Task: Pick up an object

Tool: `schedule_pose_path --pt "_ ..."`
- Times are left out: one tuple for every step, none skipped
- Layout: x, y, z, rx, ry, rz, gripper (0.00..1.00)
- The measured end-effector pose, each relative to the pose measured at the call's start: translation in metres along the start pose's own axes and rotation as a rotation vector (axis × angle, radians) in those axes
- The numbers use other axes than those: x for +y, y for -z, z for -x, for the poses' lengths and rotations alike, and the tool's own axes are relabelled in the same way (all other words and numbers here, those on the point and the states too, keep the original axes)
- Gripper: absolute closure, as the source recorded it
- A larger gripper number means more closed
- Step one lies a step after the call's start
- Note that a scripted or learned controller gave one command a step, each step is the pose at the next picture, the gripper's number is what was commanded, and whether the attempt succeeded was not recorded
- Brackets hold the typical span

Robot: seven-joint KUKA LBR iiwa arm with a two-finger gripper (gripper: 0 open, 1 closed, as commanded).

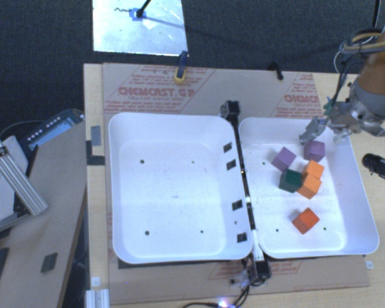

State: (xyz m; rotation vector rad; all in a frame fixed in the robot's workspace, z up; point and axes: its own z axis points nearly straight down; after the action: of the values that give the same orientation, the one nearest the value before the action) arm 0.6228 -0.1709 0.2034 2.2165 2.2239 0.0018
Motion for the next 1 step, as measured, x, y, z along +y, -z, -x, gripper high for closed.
schedule_pose_path --pt "-0.0218 -0.1257 0.0373 0.001 -0.006 -0.009 0.0"
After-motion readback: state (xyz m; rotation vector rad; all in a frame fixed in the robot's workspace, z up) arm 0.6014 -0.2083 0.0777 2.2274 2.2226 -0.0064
